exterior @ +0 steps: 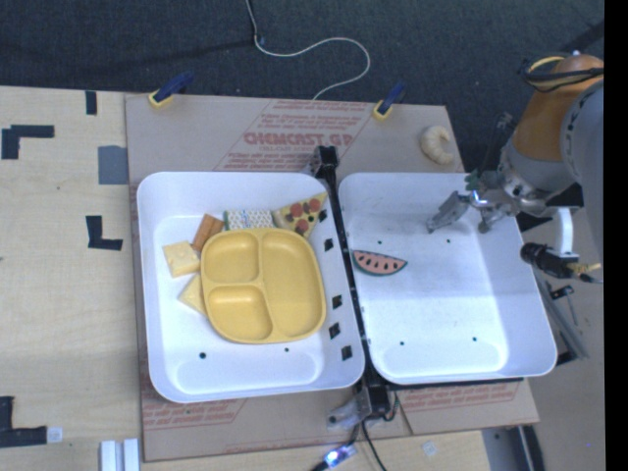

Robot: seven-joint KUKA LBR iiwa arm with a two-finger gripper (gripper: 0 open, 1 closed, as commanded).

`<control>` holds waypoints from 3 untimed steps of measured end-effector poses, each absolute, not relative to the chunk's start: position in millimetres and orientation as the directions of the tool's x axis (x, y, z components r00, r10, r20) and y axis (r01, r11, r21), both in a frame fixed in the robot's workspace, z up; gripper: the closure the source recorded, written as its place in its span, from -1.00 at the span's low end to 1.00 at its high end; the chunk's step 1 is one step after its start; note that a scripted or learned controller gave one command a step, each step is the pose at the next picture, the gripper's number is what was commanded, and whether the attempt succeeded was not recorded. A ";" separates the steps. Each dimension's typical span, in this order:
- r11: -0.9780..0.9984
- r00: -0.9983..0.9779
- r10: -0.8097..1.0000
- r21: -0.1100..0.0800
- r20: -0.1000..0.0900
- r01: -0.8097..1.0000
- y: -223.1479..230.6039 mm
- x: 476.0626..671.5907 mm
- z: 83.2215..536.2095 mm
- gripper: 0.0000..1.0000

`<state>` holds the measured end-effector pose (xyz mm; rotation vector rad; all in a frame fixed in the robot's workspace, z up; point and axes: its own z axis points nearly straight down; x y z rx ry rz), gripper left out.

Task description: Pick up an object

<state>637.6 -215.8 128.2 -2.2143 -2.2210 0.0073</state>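
the gripper (461,214) is seen over the right bin (491,361) near its far right corner, fingers spread apart with nothing between them. a watermelon slice (379,262) lies by that bin's left edge. a yellow divided plate (263,285) sits in the left bin (167,361), with food pieces (182,258) along its far and left edges

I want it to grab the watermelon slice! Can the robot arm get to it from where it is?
Probably yes. The watermelon slice lies alone on the open floor of the right bin, and the gripper is above that same bin, with nothing between them.
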 end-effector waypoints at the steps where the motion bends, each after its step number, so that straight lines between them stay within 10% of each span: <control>1: 0.003 -0.003 1.000 -0.002 -0.002 1.000 -214.6 637.2 81.6 -1.00; 2: 0.004 -0.004 1.000 0.002 -0.003 1.000 -214.5 638.9 95.8 1.00; 3: 0.002 -0.002 1.000 0.005 -0.001 1.000 -211.7 644.6 158.6 1.00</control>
